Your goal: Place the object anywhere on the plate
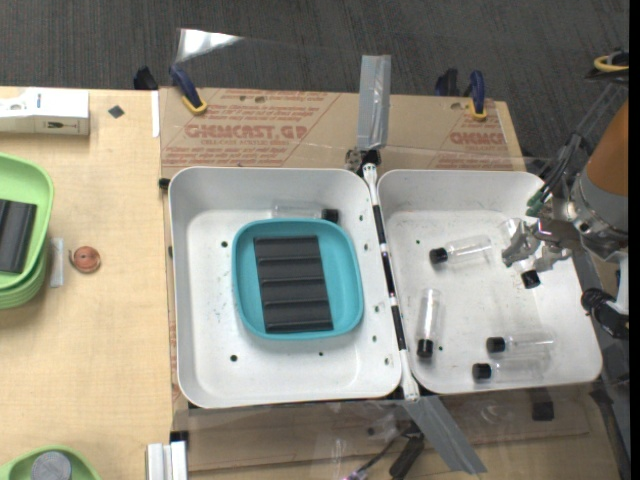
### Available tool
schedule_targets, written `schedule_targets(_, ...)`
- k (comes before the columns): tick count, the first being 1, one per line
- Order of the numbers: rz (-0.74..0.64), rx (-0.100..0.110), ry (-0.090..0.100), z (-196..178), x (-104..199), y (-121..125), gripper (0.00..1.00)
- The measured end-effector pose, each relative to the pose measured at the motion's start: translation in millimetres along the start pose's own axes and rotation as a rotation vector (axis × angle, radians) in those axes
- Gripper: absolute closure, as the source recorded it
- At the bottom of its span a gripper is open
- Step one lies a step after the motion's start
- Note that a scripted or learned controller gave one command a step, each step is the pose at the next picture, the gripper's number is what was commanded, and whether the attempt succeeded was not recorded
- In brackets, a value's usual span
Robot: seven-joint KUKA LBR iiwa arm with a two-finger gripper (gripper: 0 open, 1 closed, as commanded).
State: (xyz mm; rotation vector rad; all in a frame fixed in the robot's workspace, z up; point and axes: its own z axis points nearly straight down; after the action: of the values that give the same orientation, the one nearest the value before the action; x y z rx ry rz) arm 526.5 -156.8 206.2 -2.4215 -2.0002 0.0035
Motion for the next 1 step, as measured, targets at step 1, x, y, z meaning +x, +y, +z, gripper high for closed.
schedule_targets(1, -0.358, 0.001, 0.001, 11.1, 57.1, -61.2, 1.0)
